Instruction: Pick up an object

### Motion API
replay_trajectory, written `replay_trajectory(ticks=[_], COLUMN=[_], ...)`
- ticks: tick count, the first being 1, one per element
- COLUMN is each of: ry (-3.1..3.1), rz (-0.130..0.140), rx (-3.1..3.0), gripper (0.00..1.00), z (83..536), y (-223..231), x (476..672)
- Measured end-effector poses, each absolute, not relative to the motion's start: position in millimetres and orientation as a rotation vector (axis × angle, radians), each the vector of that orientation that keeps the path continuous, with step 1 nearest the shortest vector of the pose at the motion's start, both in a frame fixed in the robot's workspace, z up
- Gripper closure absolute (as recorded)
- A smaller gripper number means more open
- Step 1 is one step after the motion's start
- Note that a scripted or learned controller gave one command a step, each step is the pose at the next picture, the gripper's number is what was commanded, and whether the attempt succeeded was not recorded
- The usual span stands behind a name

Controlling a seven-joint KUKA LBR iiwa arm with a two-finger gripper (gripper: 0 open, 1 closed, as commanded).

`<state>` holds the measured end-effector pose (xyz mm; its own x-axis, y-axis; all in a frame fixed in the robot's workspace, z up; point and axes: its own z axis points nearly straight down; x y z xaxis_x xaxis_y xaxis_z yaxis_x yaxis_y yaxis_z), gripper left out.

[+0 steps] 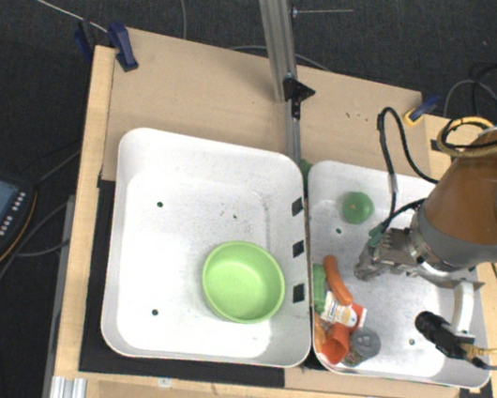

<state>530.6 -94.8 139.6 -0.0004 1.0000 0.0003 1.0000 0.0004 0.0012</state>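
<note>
at the front edge of the right bin (401, 330), near its front left corner, lies a grey round piece (364, 341); it touches an orange and white packet (339, 319) that sits against the bin's left wall; just behind the packet an orange carrot-shaped item (334, 277) lies along the same wall, one end meeting the packet; a green ball (357, 207) rests near the back edge of this bin, apart from the rest; the claw (370, 265) is low over the middle of the right bin, just right of the carrot-shaped item and in front of the ball; nothing is seen in its grasp; whether it is open or closed cannot be told from this angle; the arm (476, 205) enters over the bin's right edge; the left bin (180, 210) holds a green bowl (243, 282), upright, towards its front right corner; both bins stand side by side on the desk (201, 90), close to its front edge.
</note>
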Motion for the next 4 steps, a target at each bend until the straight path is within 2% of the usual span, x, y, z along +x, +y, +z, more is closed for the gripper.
replay_trajectory(ticks=[2, 3, 4], ry=[2.22, 2.227, 2.226], rz=[0.004, 0.003, 0.0], rx=[2.219, 2.216, 2.218], gripper=[1.0, 1.0, 1.0], z=[243.5, 252.6, 241.1], y=[-93.9, -44.1, 0.9], x=[538.4, 553.9, 566.8])
